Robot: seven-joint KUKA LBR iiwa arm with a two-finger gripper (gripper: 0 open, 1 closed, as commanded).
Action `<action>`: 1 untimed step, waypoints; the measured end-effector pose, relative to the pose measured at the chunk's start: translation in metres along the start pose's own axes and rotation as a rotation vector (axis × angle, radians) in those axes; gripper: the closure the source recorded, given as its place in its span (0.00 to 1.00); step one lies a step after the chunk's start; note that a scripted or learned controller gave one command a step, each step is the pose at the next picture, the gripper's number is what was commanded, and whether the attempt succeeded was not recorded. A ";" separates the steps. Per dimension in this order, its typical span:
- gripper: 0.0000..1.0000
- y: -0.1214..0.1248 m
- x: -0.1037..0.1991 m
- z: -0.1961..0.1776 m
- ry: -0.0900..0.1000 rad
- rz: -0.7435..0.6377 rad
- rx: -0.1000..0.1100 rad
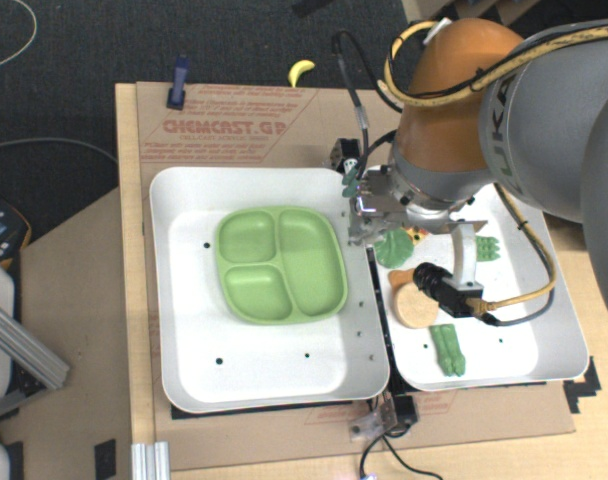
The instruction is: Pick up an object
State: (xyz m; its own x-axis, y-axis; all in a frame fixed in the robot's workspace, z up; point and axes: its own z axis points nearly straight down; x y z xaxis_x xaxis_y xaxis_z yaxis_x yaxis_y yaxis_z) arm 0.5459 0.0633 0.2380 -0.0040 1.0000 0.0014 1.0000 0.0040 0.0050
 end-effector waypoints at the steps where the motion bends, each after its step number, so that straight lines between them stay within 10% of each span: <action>1: 1.00 -0.059 0.033 -0.065 0.001 -0.001 0.001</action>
State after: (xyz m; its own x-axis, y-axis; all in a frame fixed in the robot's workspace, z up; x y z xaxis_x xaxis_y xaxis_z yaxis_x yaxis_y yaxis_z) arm 0.4863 0.0955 0.3024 -0.0052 1.0000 0.0029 1.0000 0.0052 0.0040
